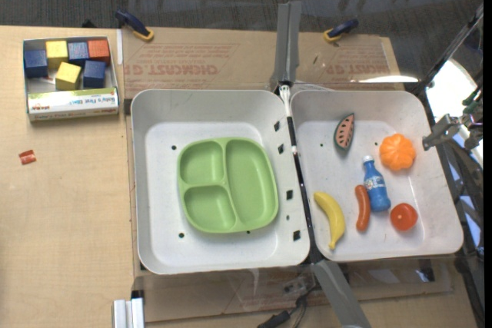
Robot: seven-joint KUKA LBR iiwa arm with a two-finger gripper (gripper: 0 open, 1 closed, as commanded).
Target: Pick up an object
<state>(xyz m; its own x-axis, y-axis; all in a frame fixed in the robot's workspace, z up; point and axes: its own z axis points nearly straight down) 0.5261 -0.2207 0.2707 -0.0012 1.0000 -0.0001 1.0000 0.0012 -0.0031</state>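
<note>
One gripper (444,131) sits at the right rim of the right bin (430,242), above the bin wall about midway along its depth; only part of it is visible against dark framework, so I cannot tell whether it is wide or narrow, and nothing is seen held in it. Nearest to it, just left inside the bin, lies an orange fruit (397,151), apart from the gripper. Near-side of that fruit is a red tomato (403,217), close to the right wall. Left of the tomato a blue bottle (375,184) lies on its side, cap pointing far, with a red sausage (361,208) just beside it on the left; whether they touch is unclear. Further left a banana (331,219) lies by the bin's left wall, curving toward the near edge. A watermelon slice (344,131) rests alone at the far part of the bin, well apart from the banana. The left bin (146,180) holds a green divided plate (228,185) with three compartments, centred. Both bins rest on brown cardboard (200,65), clamped at the far edge by two orange-tipped clamps (134,24). Far left on the bench (61,242) stands a box of coloured blocks (69,77); a small red piece (28,157) lies nearer.
</note>
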